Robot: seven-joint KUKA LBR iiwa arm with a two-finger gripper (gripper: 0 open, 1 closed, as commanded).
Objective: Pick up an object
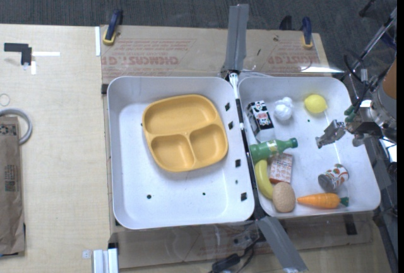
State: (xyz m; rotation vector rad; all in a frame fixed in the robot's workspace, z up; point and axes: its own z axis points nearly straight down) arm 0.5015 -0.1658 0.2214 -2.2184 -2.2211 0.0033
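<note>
White bins sit side by side on my bench. I see a yellow tray (185,133) with three compartments lying in the left bin (126,202). The right bin (363,202) holds the rest: a lemon (315,103) near the far wall, a white ball (283,110) just left of it, and a black-and-white carton (259,117) beside the divider. Below those lies a green bottle (271,149) on its side, then a red-and-white packet (281,169), a banana (263,179) along the divider, and a potato (284,197) touching the banana's near end. A carrot (322,201) lies along the near wall, with a small patterned cup (333,177) tipped over just above it.

From the right edge, my gripper (329,134) reaches over bare bin floor, between lemon and cup, touching neither. Its fingers look spread, with nothing between them.
</note>
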